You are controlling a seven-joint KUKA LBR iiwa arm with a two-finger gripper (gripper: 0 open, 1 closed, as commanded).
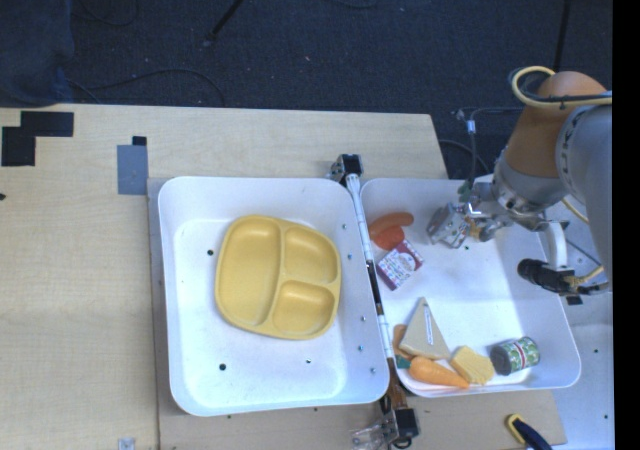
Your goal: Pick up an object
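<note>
The right bin [520, 288] holds several toy foods. An orange hot dog [390, 229] lies at its far left, with a dark red packet [399, 266] just below it. Near the front sit a sandwich wedge [424, 332], a carrot [438, 372], a yellow cheese block [473, 364] and a small green can [514, 355]. My gripper [450, 227] hangs low over the back of this bin, right of the hot dog, pointing left. Nothing shows between its fingers.
The left bin [190, 338] carries a yellow divided plate [277, 276]. A black clip [348, 166] sits at the top of the bins' shared wall. The arm's grey body and orange band [560, 128] stand over the right bin's far right corner.
</note>
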